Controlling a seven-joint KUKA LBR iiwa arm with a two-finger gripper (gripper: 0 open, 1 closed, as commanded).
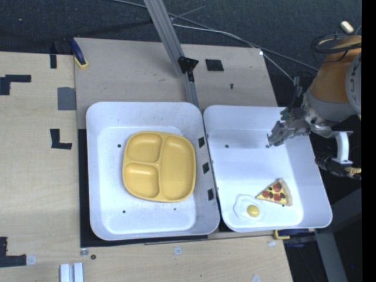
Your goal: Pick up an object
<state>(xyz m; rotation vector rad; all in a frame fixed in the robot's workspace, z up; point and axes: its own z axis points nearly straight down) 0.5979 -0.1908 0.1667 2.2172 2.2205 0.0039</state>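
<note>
Over right bin point(305, 157), upper edge: gripper point(276, 137) hovers, nothing visibly in it; finger opening can't be judged. Pizza slice point(275, 192) and fried egg point(248, 208) sit near the front, well apart from it.

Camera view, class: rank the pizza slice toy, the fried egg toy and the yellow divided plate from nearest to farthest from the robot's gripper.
1. Triangular pizza slice toy: right bin, in front of the gripper, closest.
2. White fried egg toy with yellow yolk: right bin, just left of the pizza, slightly farther.
3. Yellow plastic three-compartment plate: left bin, farthest.
</note>
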